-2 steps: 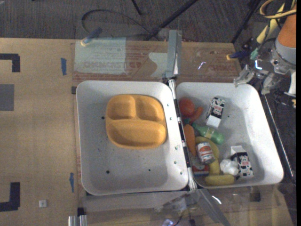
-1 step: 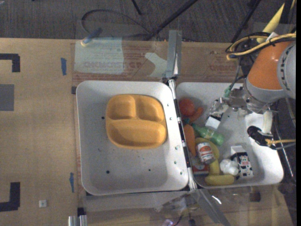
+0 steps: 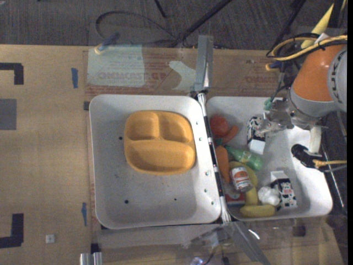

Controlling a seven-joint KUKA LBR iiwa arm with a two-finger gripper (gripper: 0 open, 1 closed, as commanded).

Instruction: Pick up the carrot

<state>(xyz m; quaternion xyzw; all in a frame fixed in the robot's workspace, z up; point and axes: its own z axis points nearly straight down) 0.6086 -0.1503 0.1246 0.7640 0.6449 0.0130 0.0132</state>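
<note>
carrot hemmed by bottle, bin wall

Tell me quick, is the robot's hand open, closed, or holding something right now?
Hand: cannot be told from this view; it sits above the right bin, and the carrot lies apart from it.

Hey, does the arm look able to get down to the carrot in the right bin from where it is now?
Probably yes. The carrot lies uncovered on top, by the right bin's left wall. The gripper hangs farther right. But that wall, a green bottle and a small can crowd it, leaving the fingers little room.
</note>
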